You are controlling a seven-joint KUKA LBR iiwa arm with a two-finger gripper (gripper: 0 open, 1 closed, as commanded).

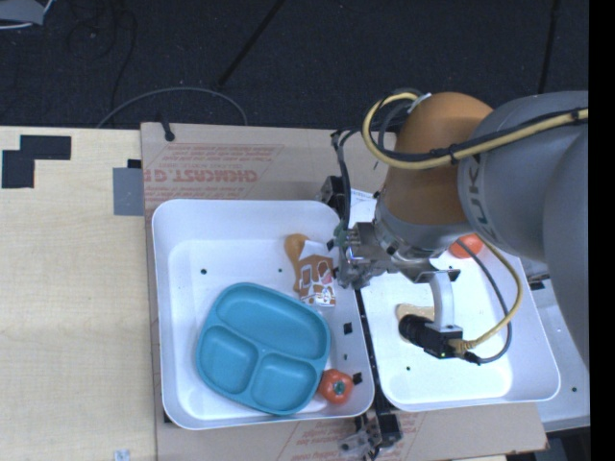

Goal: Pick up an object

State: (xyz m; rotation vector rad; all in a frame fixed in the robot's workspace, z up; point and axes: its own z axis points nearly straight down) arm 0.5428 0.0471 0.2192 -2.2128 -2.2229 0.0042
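At the left bin's right wall, gripper stood beside a small packet, finger state indiscernible; approach step, next calling for closure on it

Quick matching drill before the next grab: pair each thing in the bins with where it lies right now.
Things:
1. blue tray
2. tomato
3. snack packet
4. orange ball

Places:
A. right bin, far side, under the arm
B. left bin, near right corner
C. left bin, middle
D. left bin, right wall, beside the gripper

Pairs: 1-C, 2-B, 3-D, 4-A
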